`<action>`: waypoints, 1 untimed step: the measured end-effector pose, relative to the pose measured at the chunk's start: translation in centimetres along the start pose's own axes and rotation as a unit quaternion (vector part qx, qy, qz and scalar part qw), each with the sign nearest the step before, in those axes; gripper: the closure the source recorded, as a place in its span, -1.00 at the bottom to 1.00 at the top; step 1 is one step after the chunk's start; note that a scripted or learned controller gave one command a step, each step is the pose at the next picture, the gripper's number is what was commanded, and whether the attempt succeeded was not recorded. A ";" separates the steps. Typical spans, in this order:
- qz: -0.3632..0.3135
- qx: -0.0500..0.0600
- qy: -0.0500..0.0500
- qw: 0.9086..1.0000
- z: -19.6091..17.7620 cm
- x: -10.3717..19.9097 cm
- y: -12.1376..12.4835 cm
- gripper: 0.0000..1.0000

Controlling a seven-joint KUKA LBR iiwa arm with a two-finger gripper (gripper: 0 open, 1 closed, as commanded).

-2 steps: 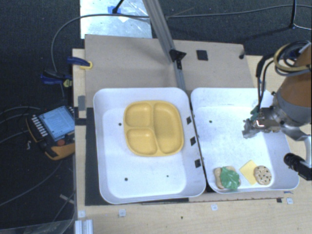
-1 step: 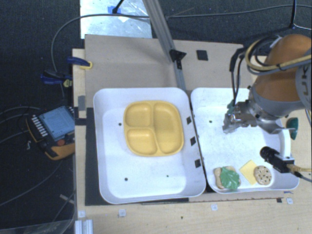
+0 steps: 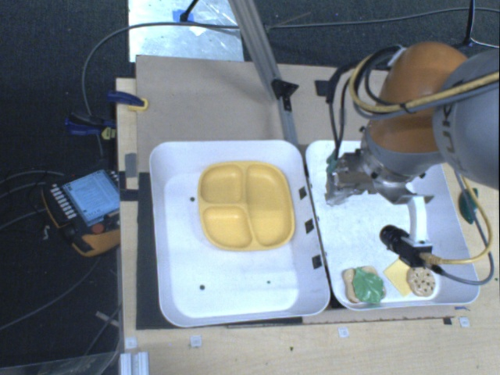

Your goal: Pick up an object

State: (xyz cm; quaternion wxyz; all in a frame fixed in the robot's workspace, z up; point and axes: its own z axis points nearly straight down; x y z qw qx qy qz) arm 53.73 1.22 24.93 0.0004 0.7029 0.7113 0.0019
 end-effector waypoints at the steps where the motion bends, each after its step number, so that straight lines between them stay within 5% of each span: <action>1: 0.001 0.001 -0.001 1.000 1.5 5.1 0.9 1.00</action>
